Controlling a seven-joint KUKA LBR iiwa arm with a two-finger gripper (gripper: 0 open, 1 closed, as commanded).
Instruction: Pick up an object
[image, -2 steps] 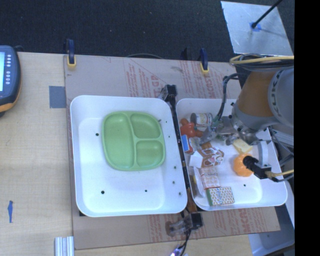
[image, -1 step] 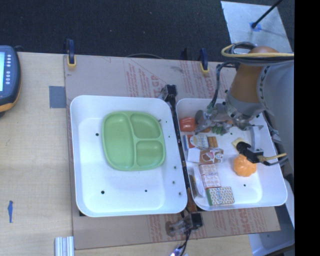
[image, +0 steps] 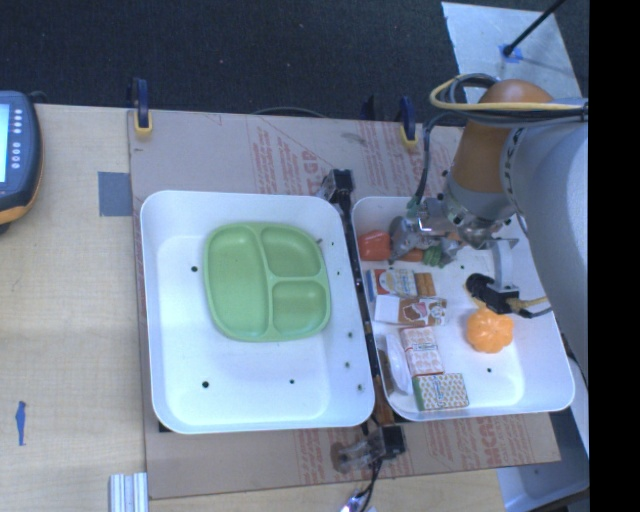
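My gripper (image: 422, 243) hangs low over the far end of the right bin (image: 535, 375), with the grey arm and its orange band reaching in from the right. A small red object (image: 374, 245) lies just left of it. Directly in front of the gripper lies a white and brown packet (image: 402, 283). Further forward are a second packet (image: 421, 312), a pale carton (image: 421, 352) and a green box (image: 441, 391). An orange rounded object (image: 489, 331) sits in the middle right of the bin.
The left bin (image: 170, 390) holds a green divided plate (image: 267, 281) in its far half. A black divider strip (image: 360, 300) runs between the bins. A handheld controller (image: 15, 150) rests at the bench's left edge.
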